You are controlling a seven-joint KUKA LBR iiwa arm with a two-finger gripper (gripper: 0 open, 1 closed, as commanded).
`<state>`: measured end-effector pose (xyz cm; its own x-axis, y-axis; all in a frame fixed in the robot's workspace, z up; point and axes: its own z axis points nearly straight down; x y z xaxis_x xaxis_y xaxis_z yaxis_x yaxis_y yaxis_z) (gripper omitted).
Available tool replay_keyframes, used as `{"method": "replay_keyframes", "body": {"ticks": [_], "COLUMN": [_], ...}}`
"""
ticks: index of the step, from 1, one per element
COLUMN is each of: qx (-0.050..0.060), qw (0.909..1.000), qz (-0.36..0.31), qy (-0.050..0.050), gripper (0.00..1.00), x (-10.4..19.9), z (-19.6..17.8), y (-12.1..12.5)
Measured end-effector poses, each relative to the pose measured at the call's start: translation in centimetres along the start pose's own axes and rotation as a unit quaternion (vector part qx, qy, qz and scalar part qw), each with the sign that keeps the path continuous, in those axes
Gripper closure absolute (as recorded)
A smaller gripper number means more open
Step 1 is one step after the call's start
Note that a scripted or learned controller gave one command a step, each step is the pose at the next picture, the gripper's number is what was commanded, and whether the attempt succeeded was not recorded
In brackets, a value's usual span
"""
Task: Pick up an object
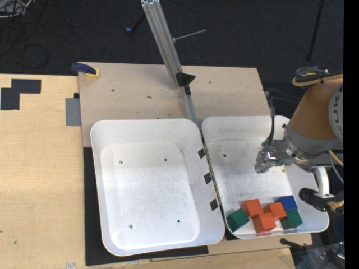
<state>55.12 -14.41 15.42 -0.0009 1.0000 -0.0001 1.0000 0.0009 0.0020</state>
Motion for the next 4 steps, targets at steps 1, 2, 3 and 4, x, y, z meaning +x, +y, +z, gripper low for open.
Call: {"method": "replay_keyframes", "body": {"ticks": [1, 2, 3, 4], "qx": [0.000, 0.000, 0.002, 0.003], "qw": [1.0000, 1.0000, 1.0000, 1.0000], "qz": [0.000, 0.000, -0.002, -0.002], "qy": [0.000, 0.000, 0.001, 0.001], "gripper": [1.00, 1.00, 1.00, 1.00], "x": [-0.1, -0.2, 4.7, 10.7], "z": [-4.6, -8.7, -9.4, -8.6], "y": [0.8, 0.9, 1.0, 1.9]}}
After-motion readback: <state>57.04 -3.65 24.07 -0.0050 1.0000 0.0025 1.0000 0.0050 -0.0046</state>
